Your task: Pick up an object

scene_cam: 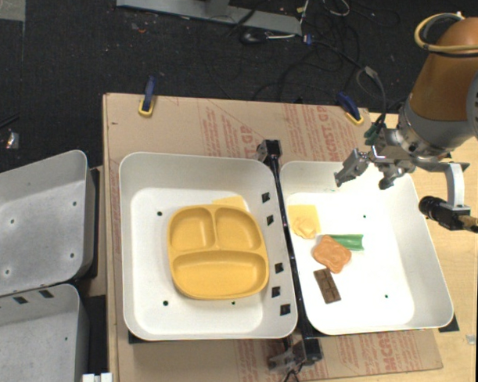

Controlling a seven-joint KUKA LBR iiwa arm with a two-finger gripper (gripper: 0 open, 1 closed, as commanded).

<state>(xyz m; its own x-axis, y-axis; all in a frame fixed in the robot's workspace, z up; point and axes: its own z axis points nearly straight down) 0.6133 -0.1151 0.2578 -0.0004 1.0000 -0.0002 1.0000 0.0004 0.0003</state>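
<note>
grey gripper (370,168) above right bin (399,309)

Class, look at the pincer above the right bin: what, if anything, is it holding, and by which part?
Nothing is held. The pincer hovers open over the right bin's far edge, apart from the yellow, orange, green and brown pieces lying below.

The arm (450,72) enters from the right edge of the camera view at the upper corner, its orange band uppermost and the grey wrist section below it. The wrist slants down and to the left, ending in the end effector (370,173). Its two dark fingers (349,168) are spread apart with a clear gap between them and nothing held there. The end effector hangs above the far part of the right bin, tips pointing down toward the white floor
</note>
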